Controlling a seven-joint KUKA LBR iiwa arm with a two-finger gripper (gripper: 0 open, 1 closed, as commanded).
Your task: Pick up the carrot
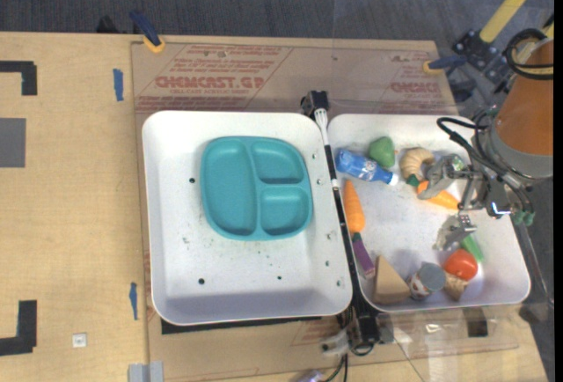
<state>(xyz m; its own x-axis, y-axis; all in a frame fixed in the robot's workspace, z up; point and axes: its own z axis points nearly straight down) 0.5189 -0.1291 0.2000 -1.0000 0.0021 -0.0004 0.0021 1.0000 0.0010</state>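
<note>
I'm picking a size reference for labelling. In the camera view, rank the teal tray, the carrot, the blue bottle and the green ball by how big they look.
1. teal tray
2. carrot
3. blue bottle, close to the carrot, so this order is unsure
4. green ball

The brown cardboard under the bins has red letters that look like "CHEMCAST GP", once far to the left of the claw and above it, and again, partly cut off, just above the claw.
</note>
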